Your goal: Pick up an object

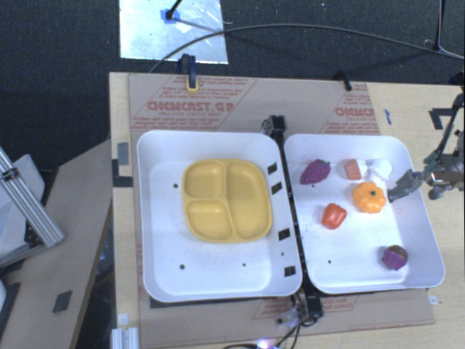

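The arm is reaching in from the right, and its end effector (402,186) is hanging at the right rim of the right bin (418,227), just beside the pumpkin (369,197). A grey finger is showing there, pointing down and left toward the pumpkin, but whether the fingers are standing wide or narrow I cannot tell from this slant, and nothing is showing between them. The toys are all lying in the right bin: a purple grape bunch (315,171) near its upper left, a small orange-pink piece (353,169) with a white piece (379,169) just beside it along the top, a red pepper (333,215) toward the middle, the pumpkin right of that, and a dark purple piece (394,257) near the lower right corner. The left bin (163,267) is carrying a yellow divided plate (226,199) and no toys. Any toy will do, and the pumpkin looks the natural target, being nearest. To take it well, the arm should be centring over the pumpkin rather than coming at its right flank, opening wide enough to straddle its round body, and descending straight so neither finger is nudging it aside. The pumpkin is standing apart from the pepper but fairly near the white piece above it, so closing across the left-right line should be keeping the fingers away from that neighbour. It will likely roll if pinched off centre.
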